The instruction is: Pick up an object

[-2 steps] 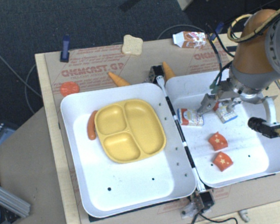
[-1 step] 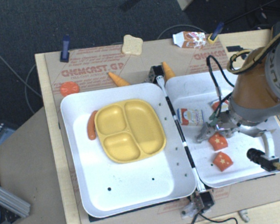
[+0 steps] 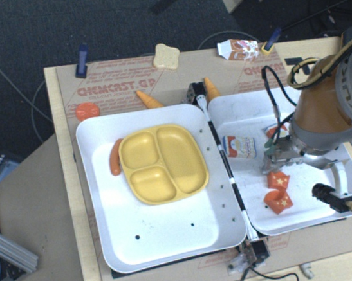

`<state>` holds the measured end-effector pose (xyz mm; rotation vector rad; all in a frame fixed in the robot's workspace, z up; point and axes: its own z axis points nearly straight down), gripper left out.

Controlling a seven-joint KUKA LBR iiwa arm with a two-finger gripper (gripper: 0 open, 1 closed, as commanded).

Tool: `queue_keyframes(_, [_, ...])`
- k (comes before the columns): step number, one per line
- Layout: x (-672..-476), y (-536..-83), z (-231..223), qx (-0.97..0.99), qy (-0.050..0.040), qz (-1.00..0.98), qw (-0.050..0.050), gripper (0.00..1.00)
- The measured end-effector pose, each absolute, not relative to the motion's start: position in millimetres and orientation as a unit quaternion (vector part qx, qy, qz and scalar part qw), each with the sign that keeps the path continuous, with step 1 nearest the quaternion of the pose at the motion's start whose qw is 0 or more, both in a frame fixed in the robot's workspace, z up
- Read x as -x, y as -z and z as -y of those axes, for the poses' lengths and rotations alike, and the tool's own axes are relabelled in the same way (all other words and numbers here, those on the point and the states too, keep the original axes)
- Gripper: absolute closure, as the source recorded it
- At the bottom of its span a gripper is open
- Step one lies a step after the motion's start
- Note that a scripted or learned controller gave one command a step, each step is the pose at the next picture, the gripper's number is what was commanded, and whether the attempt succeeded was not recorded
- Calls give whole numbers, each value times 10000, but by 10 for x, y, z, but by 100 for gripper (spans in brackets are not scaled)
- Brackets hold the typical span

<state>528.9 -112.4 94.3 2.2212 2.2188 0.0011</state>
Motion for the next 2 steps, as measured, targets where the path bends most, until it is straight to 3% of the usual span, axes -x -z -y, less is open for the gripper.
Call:
queue_keyframes(1, [-5288,-942,1124,-7075,-3,-7067,9,0])
queue_keyframes(2, [-4950,-858,1077,-7073,-11,-7069,22,0])
